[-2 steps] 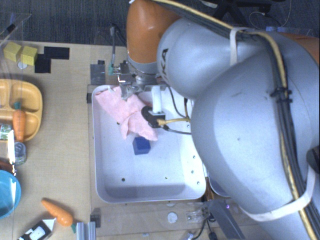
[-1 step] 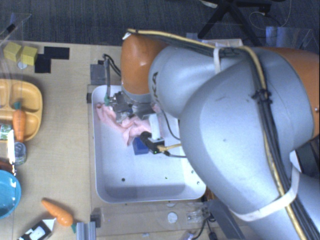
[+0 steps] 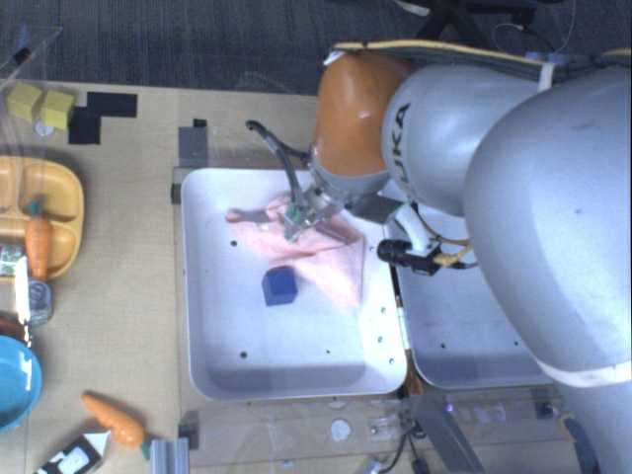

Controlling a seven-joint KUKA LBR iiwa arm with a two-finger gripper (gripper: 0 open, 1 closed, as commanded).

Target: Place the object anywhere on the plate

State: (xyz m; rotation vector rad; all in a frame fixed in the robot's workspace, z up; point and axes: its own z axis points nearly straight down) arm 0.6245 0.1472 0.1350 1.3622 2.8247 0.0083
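The arm (image 3: 474, 166), grey with an orange band, reaches in from the right and hangs over the left bin (image 3: 212, 363), hiding much of the right bin (image 3: 464, 358). Its pincer (image 3: 296, 227) points down at the upper middle of the left bin, where its tips meet a crumpled pink cloth (image 3: 321, 255) — the tips look drawn close together and pressed into the fabric, with a fold of cloth bunched at them, but whether the cloth is truly caught between them cannot be told at this sharpness. The cloth lies spread on the bin floor, running from the pincer down and to the right, with one thin corner reaching left. A small blue cube (image 3: 280, 285) sits on the bin floor just below and left of the cloth, touching or nearly touching its edge, and apart from the pincer. A black cable fitting (image 3: 400, 254) juts from the wrist over the rim between the two bins. On the counter (image 3: 128, 265) to the left of the bins lie a yellow divided tray (image 3: 44, 191) with a small carrot (image 3: 38, 247) on it, a blue plate (image 3: 15, 383) at the picture's left edge — well apart from the cube and the cloth — and a second carrot (image 3: 117, 420) near the lower edge. Two yellow blocks (image 3: 39, 105) and a black shape (image 3: 104, 112) sit at the counter's far left corner.
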